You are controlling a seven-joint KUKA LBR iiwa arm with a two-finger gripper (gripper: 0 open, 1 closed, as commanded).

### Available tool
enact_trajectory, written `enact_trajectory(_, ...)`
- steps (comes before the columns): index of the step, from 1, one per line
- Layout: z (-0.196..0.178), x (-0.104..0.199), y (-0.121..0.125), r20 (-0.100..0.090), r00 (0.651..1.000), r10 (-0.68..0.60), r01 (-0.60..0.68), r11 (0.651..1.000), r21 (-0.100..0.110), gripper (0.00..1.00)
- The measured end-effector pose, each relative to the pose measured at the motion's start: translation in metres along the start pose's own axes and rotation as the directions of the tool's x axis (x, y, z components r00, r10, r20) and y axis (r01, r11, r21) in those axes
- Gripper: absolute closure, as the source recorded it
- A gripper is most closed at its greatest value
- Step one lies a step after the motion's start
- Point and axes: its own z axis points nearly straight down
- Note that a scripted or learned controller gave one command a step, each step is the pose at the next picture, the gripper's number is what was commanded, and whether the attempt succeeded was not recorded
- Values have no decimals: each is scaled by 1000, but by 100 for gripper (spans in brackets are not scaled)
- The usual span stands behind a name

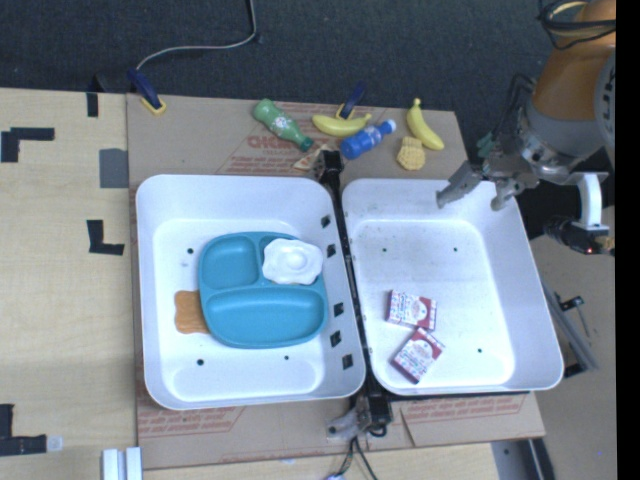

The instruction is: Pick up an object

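My gripper (473,195) hangs over the back right rim of the right bin (500,268), fingers spread open with nothing between them. Two small red and white packets lie in that bin: one (411,309) near its middle and another (417,355) just in front of it, tilted. The left bin (160,258) holds a blue divided plate (255,303) with a white fried egg toy (292,262) on its back right corner. An orange toast piece (187,312) peeks out from under the plate's left side.
Behind the bins on the cardboard lie a green bottle (280,123), a yellow banana (342,123), a blue bottle (366,139), a second banana (424,127) and a yellow waffle-like piece (411,153). A blue clamp (148,90) sits at the back left.
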Motion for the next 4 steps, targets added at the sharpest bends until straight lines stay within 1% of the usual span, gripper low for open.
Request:
enact_trajectory(1,130,55,-52,-2,1000,0,0,1000,4,0)
enact_trajectory(2,153,64,-96,1,1000,1,-1,1000,-5,0)
enact_trajectory(3,153,54,-136,2,1000,1,-1,1000,-8,0)
enact_trajectory(4,143,53,-136,3,1000,2,-2,1000,-9,100)
